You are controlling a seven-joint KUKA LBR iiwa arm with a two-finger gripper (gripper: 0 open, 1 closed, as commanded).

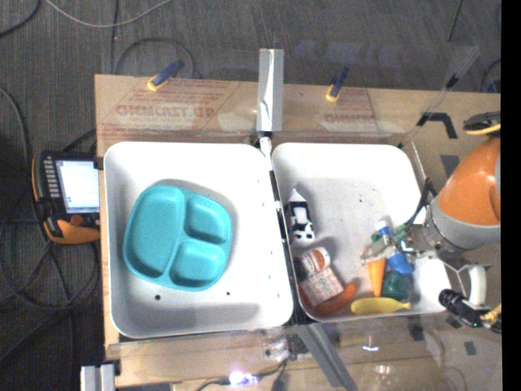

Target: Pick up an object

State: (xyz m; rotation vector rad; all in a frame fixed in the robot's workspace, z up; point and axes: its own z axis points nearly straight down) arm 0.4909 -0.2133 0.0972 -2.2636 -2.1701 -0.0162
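Hovering over blue block (399, 265), orange carrot (375, 275): end effector (400, 241), grip state unclear.

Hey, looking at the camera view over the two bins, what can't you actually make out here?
- Gripper: too small and lost among clutter to judge its state.
- Green and blue items: blurred, packed together; identity unclear.
- Labelled can: print too small to read.
- Arm: cut off by the view's right side.
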